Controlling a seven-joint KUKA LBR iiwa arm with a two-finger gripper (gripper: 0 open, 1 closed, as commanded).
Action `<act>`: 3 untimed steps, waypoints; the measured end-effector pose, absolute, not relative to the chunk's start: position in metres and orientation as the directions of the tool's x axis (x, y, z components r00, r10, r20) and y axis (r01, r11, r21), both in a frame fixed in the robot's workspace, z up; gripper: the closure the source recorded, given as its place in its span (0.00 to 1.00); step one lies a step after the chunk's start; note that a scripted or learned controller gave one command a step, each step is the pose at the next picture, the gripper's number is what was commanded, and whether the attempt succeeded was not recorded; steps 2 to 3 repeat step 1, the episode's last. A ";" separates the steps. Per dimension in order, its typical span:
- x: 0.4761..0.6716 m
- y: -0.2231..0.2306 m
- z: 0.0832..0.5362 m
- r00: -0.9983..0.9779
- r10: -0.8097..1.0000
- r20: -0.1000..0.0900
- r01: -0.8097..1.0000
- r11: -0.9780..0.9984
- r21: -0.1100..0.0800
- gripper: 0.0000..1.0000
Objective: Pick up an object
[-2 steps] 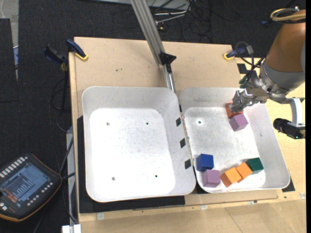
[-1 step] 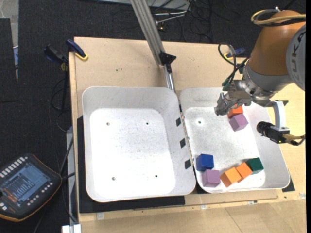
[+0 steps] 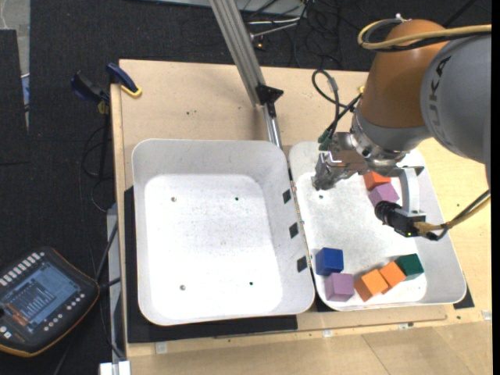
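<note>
Whether the gripper (image 3: 323, 180) is parted or closed cannot be told; it hangs low over the right bin (image 3: 445, 287), near that bin's far left corner. Just to its right lie an orange block (image 3: 377, 180) and a pink block (image 3: 384, 193). Nearer the camera sit a blue cube (image 3: 329, 260), purple cube (image 3: 339, 286), orange cubes (image 3: 378, 280) and a green cube (image 3: 409, 266).

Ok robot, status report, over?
Hand low over right bin, far end. Nothing seen held. Blue block, purple block, orange block sit near front. Path clear.
</note>
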State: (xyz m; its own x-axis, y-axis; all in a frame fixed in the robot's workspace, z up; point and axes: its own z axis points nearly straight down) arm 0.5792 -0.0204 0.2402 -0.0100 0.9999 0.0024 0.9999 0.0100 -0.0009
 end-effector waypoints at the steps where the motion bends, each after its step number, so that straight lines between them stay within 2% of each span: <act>1: 0.576 0.043 0.243 -0.010 1.000 0.002 1.000 0.010 0.000 1.00; 3: 0.576 0.043 0.243 -0.010 1.000 0.002 1.000 0.010 0.000 1.00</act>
